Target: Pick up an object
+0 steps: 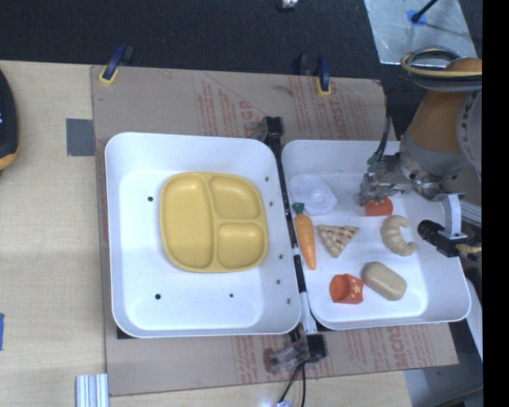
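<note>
The right bin [441, 308] holds several toy foods. A small red piece [379, 208] lies near its back, directly below my gripper [376, 192], which hangs low over it and touches or nearly touches its top. Around it lie a tan croissant [397, 234], a pizza wedge [337, 238], an orange carrot [304, 241] by the left wall, a red strawberry-like piece [348, 288] and a beige bread roll [383, 280]. A clear plastic item [316, 195] rests at the back left. The gripper hides the red piece's upper edge.
The left bin [136, 303] carries a yellow divided plate [213, 221] at its middle. The grey arm with its orange band [437, 117] comes in over the right bin's back right corner. A black clamp part [437, 237] juts over the right wall.
</note>
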